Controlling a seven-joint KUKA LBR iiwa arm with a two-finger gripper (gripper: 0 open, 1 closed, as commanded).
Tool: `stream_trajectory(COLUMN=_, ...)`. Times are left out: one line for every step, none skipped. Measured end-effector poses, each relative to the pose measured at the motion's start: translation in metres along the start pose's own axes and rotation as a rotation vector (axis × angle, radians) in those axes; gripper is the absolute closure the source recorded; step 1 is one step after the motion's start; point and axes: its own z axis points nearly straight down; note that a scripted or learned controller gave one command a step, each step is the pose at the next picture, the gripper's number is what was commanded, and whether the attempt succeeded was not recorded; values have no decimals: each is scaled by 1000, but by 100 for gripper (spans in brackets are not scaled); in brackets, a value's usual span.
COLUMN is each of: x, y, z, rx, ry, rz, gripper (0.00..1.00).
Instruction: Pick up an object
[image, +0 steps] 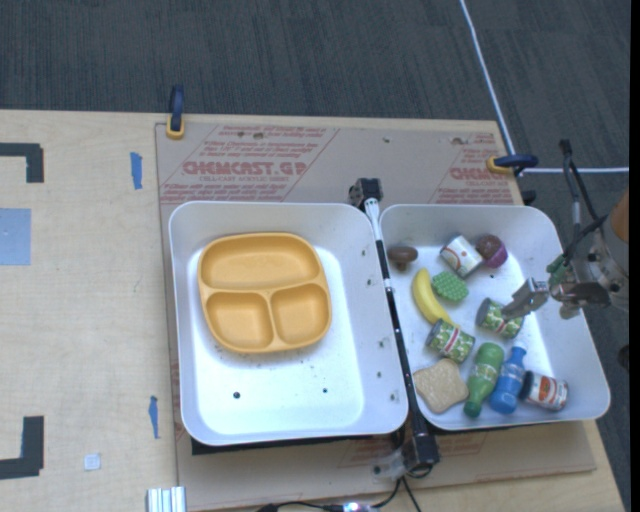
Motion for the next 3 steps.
stream_trajectory(x=-5, y=-7, z=146, rx=-9, ry=-6, rz=3, gripper=0)
stream_trajectory(x=-4, y=-5, z=135, rx=-14, ry=-4, rz=2, gripper=100)
stream_trajectory(x=46, y=51, z=59, rx=-1, ry=0, rz=-1, gripper=100)
